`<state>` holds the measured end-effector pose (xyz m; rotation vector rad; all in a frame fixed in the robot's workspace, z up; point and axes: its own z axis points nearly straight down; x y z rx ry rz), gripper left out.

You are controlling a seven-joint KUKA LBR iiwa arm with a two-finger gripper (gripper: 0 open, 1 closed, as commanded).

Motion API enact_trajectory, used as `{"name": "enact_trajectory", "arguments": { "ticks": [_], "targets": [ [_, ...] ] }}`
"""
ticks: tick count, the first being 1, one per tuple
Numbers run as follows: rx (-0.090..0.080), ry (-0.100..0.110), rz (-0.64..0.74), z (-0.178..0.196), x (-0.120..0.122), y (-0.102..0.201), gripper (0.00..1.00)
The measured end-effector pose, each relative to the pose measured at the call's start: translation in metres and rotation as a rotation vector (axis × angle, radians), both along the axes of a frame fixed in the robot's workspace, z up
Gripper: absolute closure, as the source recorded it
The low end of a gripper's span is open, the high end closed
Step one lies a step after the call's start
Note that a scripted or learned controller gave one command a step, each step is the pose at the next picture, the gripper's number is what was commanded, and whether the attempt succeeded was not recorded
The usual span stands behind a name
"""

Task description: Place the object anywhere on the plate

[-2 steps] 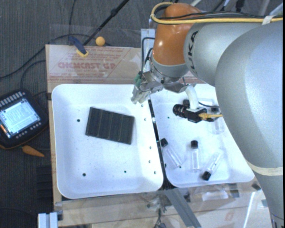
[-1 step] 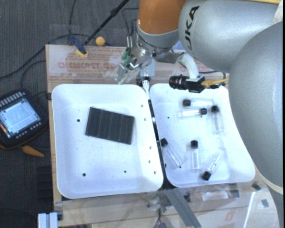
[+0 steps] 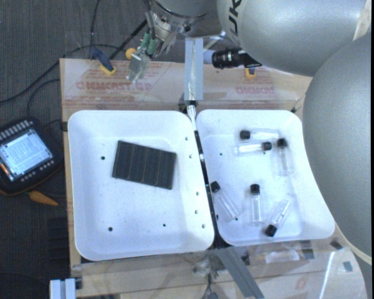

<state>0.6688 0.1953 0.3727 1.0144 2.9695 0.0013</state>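
A: Fig. 1, position of gripper [image 3: 139, 60]?

B: Raised at the top of the view, over the far edge of the bench, just beyond the far rim of the left bin [image 3: 93, 229]. Open or closed: cannot tell (tip small and blurred, with a pale, glassy shape at it that may or may not be a vial).

A: Position of the task's things?

B: Dark rectangular plate [image 3: 144, 164] flat in the left bin, a little toward its far side. Clear vials [image 3: 255, 202] with black caps scattered in the right bin [image 3: 299, 120], lying at assorted angles, some near each other, none on the plate.

A: Governing relation for the next move?

B: Plate almost straight toward the near side from the gripper, well apart from it. Long axis of plate across the view, tilted slightly, right end nearer the viewer. Vials off to the right of the gripper and nearer the viewer. Probably a descent onto the plate if a vial is indeed carried; otherwise a reach across the divider into the right bin first.
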Motion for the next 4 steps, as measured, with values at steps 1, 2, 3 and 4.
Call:
{"name": "enact_trajectory", "arguments": {
  "ticks": [1,2,3,4],
  "targets": [
    [-0.001,0.000,0.080,0.062,-0.015,0.035,1.00],
    [-0.001,0.002,0.204,0.062,-0.122,0.038,1.00],
    [-0.001,0.002,0.204,0.062,-0.122,0.038,0.00],
    [-0.001,0.002,0.204,0.062,-0.122,0.038,0.00]
  ]
}}
